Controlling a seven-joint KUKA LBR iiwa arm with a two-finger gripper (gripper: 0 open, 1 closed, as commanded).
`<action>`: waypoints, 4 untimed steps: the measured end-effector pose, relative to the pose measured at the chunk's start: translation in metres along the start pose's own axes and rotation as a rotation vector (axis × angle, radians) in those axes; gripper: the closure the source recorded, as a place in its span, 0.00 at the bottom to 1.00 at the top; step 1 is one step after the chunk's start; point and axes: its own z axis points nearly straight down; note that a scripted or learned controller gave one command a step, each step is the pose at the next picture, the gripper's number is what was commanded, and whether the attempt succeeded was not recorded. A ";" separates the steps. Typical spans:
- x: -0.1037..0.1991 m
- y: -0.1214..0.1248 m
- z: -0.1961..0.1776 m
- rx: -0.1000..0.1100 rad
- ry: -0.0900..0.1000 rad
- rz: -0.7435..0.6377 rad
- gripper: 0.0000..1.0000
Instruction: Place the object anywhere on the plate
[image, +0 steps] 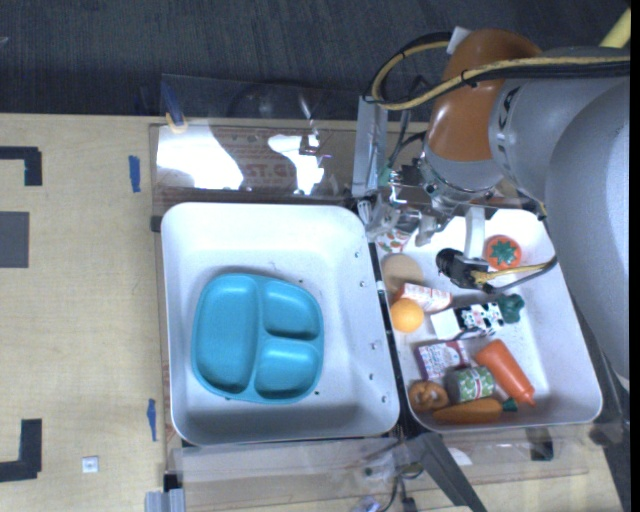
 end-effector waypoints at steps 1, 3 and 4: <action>0.001 0.001 -0.011 -0.004 0.000 -0.002 1.00; 0.122 -0.067 0.067 0.007 0.000 -0.143 1.00; 0.121 -0.065 0.065 0.003 0.001 -0.141 0.00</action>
